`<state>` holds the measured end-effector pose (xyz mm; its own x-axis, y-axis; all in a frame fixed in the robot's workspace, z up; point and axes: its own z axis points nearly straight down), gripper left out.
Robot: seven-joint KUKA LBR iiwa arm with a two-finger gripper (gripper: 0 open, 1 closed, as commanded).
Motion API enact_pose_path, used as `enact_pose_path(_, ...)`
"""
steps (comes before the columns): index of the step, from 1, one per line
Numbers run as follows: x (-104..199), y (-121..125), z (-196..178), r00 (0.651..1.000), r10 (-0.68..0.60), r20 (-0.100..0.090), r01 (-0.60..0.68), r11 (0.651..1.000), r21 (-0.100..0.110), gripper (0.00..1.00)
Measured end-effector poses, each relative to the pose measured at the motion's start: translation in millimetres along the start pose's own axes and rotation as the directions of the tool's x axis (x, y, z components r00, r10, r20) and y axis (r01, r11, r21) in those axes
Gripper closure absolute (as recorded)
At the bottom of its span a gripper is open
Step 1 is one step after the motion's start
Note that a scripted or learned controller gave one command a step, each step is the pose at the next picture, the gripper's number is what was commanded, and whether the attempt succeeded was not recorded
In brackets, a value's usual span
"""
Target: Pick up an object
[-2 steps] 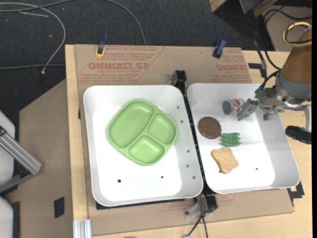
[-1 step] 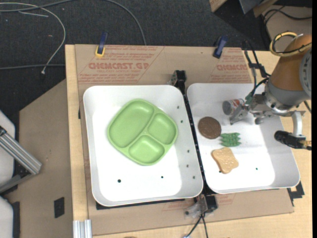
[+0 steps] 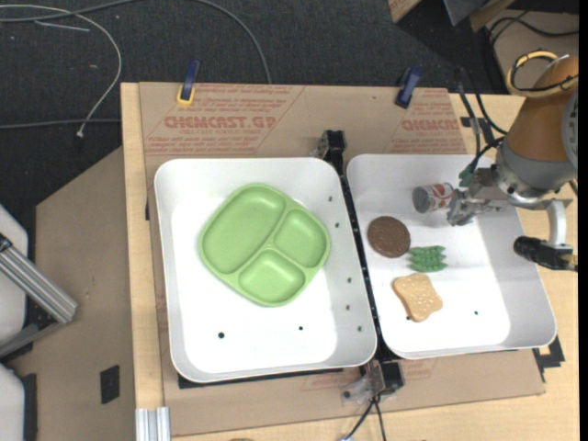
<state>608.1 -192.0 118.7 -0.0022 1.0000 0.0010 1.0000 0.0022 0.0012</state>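
Left bin (image 3: 175, 246): green three-compartment plastic plate (image 3: 265, 243) | right bin (image 3: 514, 329): brown round cookie (image 3: 389, 235), green leafy toy (image 3: 427, 258), tan toast slice (image 3: 418, 297) | small silver can (image 3: 433, 197), lying on side, judged light, stiff, slippery; best taken across its body | gripper (image 3: 462, 205) just beside can; spread cannot be told.
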Motion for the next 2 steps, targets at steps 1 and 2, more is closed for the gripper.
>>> enact_pose_path(1,0.2,1.8,-65.4,1.0,0.001,0.003,-0.001,1.0,-0.006,1.0)
enact_pose_path(2,10.4,4.5,-123.6,1.0,0.0,0.003,0.0,1.0,-0.007,1.0)
